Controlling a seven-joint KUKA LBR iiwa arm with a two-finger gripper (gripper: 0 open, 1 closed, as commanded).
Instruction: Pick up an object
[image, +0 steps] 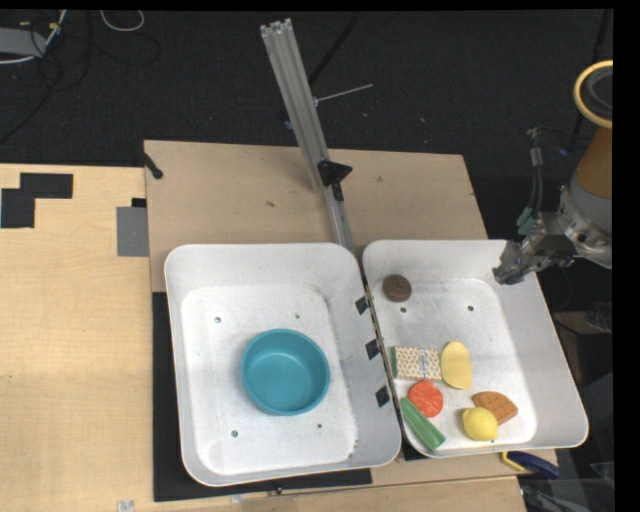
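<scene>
Camera view: hand (510, 268) hovers over the right bin's (520, 300) far right corner, grip state unclear. Crowded food pieces (452, 390) along the near edge could foil a clean pick.

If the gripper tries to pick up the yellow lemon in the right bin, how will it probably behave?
The lemon looks rounded and smooth, so it may roll or slip from a two-finger pinch. It looks like toy food, probably light. The brown piece sits close against it, so a push would likely disturb both.
</scene>
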